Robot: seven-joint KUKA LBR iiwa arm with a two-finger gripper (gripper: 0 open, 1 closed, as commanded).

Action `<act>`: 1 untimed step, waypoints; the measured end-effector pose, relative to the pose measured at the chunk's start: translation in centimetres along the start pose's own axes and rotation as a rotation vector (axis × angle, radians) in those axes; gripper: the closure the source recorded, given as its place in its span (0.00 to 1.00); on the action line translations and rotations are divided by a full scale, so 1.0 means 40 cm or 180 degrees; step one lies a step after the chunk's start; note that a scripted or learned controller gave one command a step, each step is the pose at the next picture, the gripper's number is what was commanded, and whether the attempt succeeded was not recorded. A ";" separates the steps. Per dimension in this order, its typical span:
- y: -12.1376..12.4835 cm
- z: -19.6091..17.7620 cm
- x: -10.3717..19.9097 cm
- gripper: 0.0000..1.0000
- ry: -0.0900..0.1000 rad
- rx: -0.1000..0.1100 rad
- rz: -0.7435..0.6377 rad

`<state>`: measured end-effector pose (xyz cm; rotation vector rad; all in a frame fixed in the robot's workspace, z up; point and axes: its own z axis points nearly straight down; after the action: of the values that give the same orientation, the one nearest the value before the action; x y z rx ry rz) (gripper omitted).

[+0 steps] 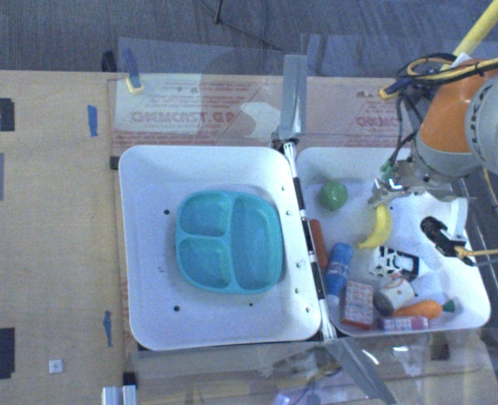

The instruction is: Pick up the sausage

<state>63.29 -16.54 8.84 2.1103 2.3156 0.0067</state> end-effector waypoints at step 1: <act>0.076 -0.187 -0.152 1.00 0.0002 0.0015 -0.0466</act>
<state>66.83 -22.27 16.39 1.9374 2.4664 0.0011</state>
